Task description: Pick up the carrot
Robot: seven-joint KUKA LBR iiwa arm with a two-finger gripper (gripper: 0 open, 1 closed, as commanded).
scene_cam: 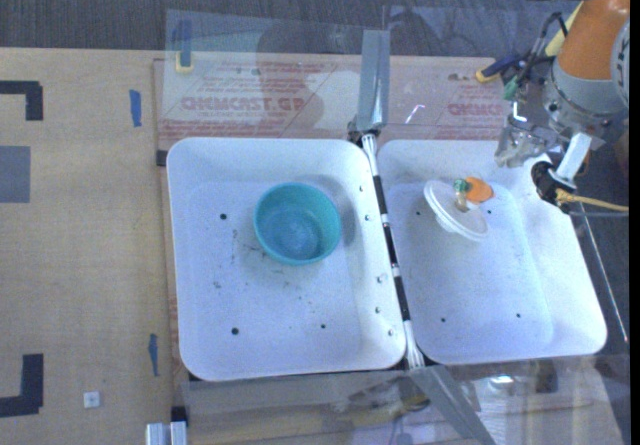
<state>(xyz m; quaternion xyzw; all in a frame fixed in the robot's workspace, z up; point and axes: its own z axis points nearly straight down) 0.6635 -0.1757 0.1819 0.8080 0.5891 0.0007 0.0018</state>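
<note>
The carrot (pixel 477 190) lies in the right bin (pixel 560 323), in the back half of its floor and a little toward the inner wall that it shares with the left bin (pixel 200 333). It is a small, stubby orange piece with a green tuft at its left end, and it rests against the back right rim of a white lid (pixel 452 210), a flat round disc with a small knob near its middle. Carrot and lid touch; whether the carrot sits partly on the lid or just beside it cannot be told. The gripper (pixel 517 148) hangs above the back right corner of the right bin, near the back rim, to the right of the carrot and apart from it. Nothing shows between its tips, and whether they are spread or closed cannot be told from this angle. The arm (pixel 592 53), grey with an orange band, comes in from the right side. In the left bin, 1 teal bowl (pixel 296 223) stands upright near the centre, slightly toward the back.
</note>
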